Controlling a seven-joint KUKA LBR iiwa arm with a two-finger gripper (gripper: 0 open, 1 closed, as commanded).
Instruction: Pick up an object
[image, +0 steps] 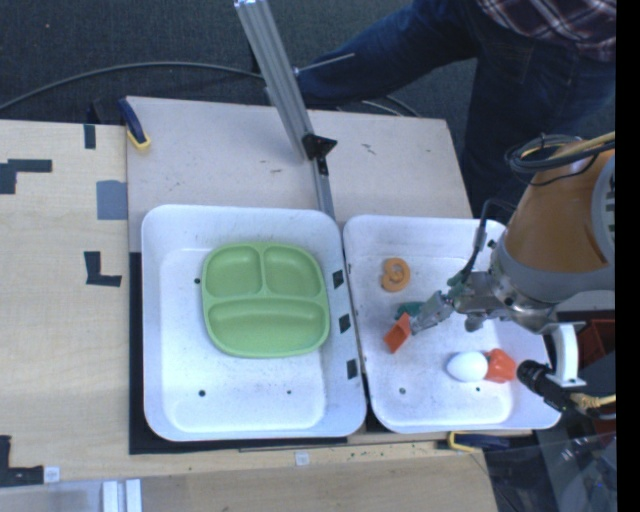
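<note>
On the left, the left bin (170, 400) carries a green divided plate (266, 300), lying flat with its three compartments bare; it is well apart from the arm and plays no part in the step in hand. A grey metal rail (285, 85) slants down from the top of the view to the seam between the two bins. Across that seam, the right bin (430, 410) holds the candidates for a pick: a small orange ring-shaped piece (396, 273) near its upper middle, a small red-orange block (398, 335) lower down with a bit of green just above it, and further right a white egg-shaped object (466, 366) touching an orange piece (500, 364) near the bin's lower right. The gripper (432, 312) reaches in from the right and hangs just beside the red-orange block, which looks like the nearest target, though I cannot tell whether it touches it. How far the jaws stand open I cannot tell from this slant, and nothing is visibly between them, so the block appears to lie free on the bin floor. To do the pick well, the jaws should be centred over the block with one finger on each side, brought down close to the floor, and closed squarely so the small piece is not pushed away or tipped. The green bit close by could foul the grasp.
</note>
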